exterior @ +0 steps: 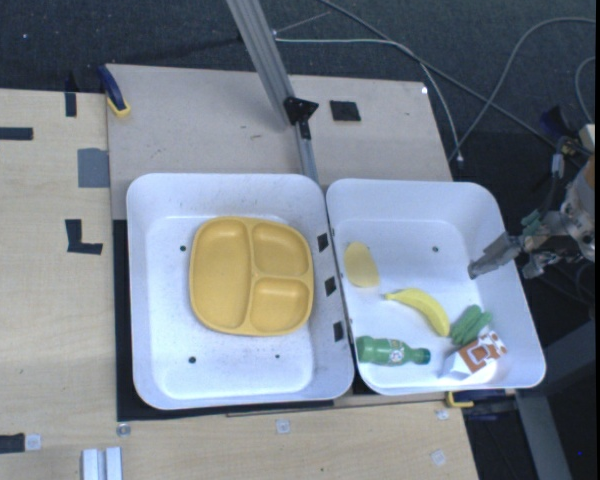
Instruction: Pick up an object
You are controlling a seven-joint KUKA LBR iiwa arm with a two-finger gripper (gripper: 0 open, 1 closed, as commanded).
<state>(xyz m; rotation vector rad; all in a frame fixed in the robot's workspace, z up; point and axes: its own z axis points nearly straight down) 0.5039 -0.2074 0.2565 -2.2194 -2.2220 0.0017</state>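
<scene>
The right bin [420,203] holds the candidates: a banana [423,307] near the middle, a pale yellow oval piece [361,265] just beside the divider, a green bottle [390,351] lying on its side at the front wall, a dark green vegetable [467,324] and a small orange-and-white carton [479,354] crowded together in the front right corner.

The banana looks the best choice. It is probably a light, stiff plastic toy with a smooth, slightly slippery skin; a hold across its thick middle, at right angles to the curve, should keep it from twisting out. It lies apart from its neighbours, with bare bin floor on both sides for the fingers. The bottle would likely roll (it lies round side down), and the carton and vegetable touch or nearly touch, so they would be awkward to separate.

The pincer [485,261] hangs at the bin's right rim, well apart from the banana and holding nothing; whether it is wide or narrow I cannot tell at this size.

The bin floor is white, smooth and flat, with low walls. The left bin [160,208] carries a yellow divided plate [250,274]. Both bins sit on a pale wooden worktop [210,108], with a metal pole [260,38] rising behind.
</scene>
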